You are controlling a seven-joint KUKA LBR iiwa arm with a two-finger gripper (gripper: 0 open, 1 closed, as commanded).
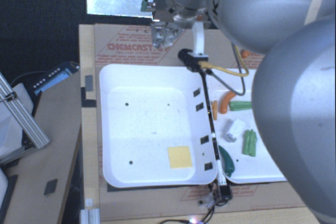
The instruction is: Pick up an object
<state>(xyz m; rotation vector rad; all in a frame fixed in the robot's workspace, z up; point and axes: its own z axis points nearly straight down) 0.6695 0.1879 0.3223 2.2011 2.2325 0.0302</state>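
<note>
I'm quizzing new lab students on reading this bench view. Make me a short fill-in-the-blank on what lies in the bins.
1. The flat square in the left bin is coloured ____.
2. The orange carrot-like piece lies in the ____ bin.
3. The gripper hangs over the cardboard beyond the left bin's ____ rim.

Missing words: yellow; right; far

A flat square [180,157] lies in the left bin [113,113] (near corner); the right bin [262,173] holds perhaps five items.

Smooth glossy white plastic bins [142,128] sit on matt brown cardboard [126,44]; the arm [273,2] looks satin grey.
</note>
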